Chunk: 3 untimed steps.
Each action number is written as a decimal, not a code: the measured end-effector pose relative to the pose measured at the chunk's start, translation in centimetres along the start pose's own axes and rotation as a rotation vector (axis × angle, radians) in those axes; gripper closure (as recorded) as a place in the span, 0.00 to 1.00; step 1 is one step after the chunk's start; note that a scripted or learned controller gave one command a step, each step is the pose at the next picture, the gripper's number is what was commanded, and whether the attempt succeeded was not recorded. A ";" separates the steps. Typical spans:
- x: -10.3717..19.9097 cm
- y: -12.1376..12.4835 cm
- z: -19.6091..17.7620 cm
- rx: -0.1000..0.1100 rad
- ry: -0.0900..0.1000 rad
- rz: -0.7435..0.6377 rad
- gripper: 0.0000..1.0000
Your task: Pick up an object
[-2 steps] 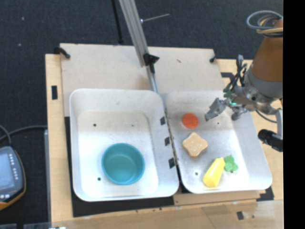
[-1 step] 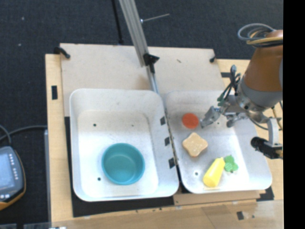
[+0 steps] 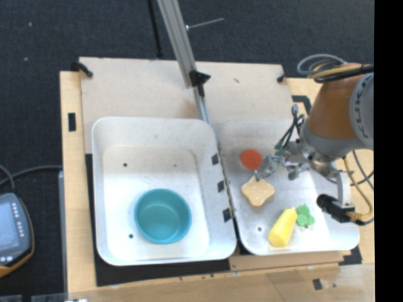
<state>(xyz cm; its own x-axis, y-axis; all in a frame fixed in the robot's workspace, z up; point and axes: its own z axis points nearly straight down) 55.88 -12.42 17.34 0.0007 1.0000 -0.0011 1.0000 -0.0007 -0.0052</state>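
bench (image 3: 138,87) carries two white bins side by side. left bin (image 3: 126,137), well to the left of the pincer, holds a teal bowl (image 3: 162,215) sitting upright near its front; probably too wide for a two-finger grasp, so an unlikely target.

right bin (image 3: 252,134) lies under the pincer and holds all the small things, which explains why the arm (image 3: 337,115) reaches in over this side. arm is tilted down from the right, orange band above the wrist.

pincer (image 3: 269,167) hangs low over the bin floor, between the red ball and the toast. whether it is wide or narrow: cannot tell, the tips are small and blurred against the white. nothing visibly between them.

candidates, largest first:
- toast (image 3: 257,192), tan, flat, just below the pincer, near touching it.
- banana (image 3: 283,227), yellow, further below and slightly right, lying at a slant.
- red ball (image 3: 251,159), just left of the pincer, close beside it.
- green piece (image 3: 305,217), touching the banana's right end.

judgement: approach stage, no object lifted yet. toast or red ball looks like the intended pick, being nearest. risk: the ball may roll away if nudged.
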 end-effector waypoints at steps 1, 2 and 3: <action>-0.4 -0.9 5.9 0.001 0.000 0.001 0.00; -0.5 -0.6 4.5 -0.010 0.001 0.005 1.00; -0.2 -0.5 0.0 -0.012 0.000 -0.003 1.00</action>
<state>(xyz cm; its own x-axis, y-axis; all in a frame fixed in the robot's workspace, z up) 55.38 -12.60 17.29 -0.0027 1.0000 -0.0012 1.0000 0.0027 0.0066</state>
